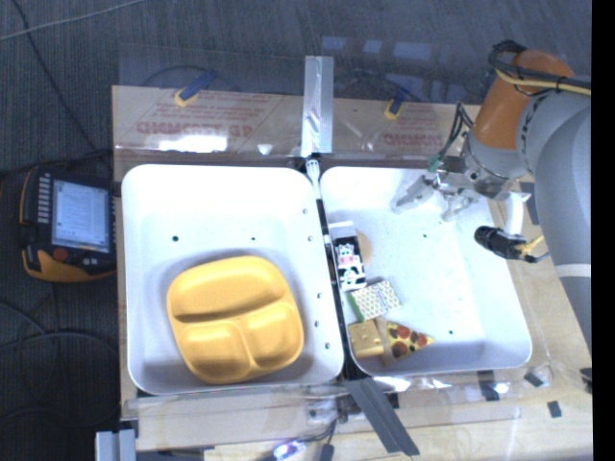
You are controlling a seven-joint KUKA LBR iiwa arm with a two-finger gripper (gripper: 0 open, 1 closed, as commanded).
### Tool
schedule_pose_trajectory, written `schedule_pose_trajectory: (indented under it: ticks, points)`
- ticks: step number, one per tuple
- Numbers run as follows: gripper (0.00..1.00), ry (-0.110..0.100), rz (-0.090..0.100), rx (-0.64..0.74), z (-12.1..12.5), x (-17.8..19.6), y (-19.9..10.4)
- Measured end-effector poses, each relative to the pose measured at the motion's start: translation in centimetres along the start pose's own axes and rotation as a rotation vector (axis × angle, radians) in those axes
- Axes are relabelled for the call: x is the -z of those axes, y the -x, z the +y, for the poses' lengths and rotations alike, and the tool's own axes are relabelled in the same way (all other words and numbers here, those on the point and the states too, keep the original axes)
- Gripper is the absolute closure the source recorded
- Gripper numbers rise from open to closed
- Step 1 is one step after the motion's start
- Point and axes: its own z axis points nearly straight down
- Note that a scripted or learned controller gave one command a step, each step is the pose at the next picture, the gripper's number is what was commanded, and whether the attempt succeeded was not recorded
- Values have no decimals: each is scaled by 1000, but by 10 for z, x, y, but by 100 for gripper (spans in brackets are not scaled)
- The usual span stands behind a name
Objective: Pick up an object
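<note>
Gripper hangs open and empty over the right bin's upper part | we see small packets clustered against that bin's left wall, lower centre of frame, their line running top-to-bottom | risk: wall blocks a finger, packets slip | yellow tray fills the left bin

Wooden desk bearing two shallow white bins side by side. Left bin and right bin touch along their inner rims.

Two white bins; one yellow tray; four small packets.
</note>
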Motion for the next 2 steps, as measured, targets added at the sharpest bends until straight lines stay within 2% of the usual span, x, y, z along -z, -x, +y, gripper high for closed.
schedule_pose_trajectory:
  ticks: [1, 2]
  points:
    - [0, 0, 1, -2, 1, 0, 0]
    - [0, -2, 0, 74, 0, 0, 1]
